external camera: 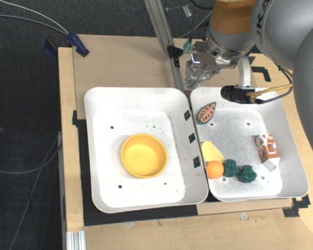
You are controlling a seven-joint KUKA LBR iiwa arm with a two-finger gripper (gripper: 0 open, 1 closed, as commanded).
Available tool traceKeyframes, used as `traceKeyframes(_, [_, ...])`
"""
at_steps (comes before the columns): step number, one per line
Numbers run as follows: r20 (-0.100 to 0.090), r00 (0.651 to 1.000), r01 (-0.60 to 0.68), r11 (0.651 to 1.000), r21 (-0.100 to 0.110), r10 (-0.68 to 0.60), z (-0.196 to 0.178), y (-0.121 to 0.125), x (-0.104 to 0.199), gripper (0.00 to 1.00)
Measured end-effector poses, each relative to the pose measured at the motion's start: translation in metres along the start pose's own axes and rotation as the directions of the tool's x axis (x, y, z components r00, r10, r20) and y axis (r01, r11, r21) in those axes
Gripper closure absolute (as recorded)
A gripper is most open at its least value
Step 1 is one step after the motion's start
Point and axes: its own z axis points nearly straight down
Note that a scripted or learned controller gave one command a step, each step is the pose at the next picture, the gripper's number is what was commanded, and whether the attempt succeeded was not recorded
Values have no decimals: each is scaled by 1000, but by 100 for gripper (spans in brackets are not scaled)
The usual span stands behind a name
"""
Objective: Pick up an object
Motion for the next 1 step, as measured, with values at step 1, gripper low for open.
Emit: traceKeyframes(1, [1, 1000, -1, 1000, 2, 1, 2, -6, 46, 100])
